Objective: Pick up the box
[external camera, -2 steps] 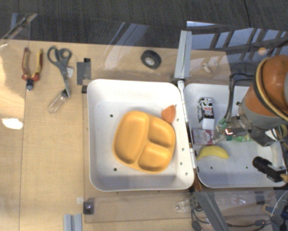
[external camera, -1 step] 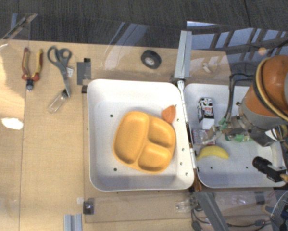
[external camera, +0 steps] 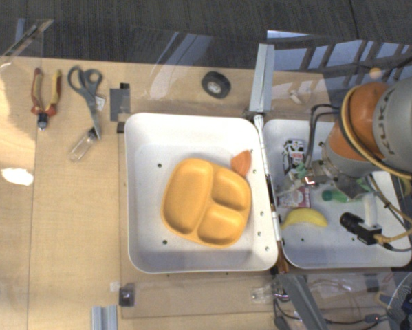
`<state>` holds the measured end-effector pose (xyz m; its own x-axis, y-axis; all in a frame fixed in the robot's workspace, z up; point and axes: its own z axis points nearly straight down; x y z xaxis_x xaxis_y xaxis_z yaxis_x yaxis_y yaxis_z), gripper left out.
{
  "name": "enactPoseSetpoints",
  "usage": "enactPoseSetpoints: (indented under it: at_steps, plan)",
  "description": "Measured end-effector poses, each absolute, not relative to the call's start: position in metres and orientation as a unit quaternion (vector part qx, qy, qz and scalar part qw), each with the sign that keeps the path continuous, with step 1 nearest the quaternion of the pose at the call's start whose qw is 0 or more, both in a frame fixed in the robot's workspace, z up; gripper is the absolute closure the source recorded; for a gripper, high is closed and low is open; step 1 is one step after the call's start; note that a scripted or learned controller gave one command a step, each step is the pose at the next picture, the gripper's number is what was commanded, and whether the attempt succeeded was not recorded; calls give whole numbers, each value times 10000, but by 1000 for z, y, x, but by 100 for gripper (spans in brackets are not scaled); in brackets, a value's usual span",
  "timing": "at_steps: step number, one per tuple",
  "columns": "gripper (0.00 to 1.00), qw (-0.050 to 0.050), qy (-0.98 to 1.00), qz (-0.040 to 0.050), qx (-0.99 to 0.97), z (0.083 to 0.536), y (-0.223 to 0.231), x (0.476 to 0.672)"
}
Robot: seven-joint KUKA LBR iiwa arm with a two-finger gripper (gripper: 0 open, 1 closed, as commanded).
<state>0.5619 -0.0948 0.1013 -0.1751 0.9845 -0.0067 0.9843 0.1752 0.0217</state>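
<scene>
In the right bin [external camera: 398,256], a small white box with dark print [external camera: 293,151] stands near the far left corner. A flat pinkish packet [external camera: 295,198] lies just in front of it. My gripper [external camera: 306,178] reaches in from the right and hangs low between the two, close to the bin's left wall. The grey arm with its orange band [external camera: 360,119] covers the right part of this bin. I see nothing held in the gripper.
A yellow banana-shaped piece [external camera: 306,217] and a green object [external camera: 333,196] lie in the right bin near the gripper. The left bin [external camera: 144,205] holds a yellow compartment tray [external camera: 207,201] and a small orange piece [external camera: 241,161]. Scissors [external camera: 89,95], pliers [external camera: 43,93] and a tape roll [external camera: 216,84] lie on the bench behind.
</scene>
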Motion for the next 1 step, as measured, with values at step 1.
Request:
enactPoseSetpoints:
  at_steps: [1]
  plan:
    - [100,137,7672,82,6413,114,-95,565]
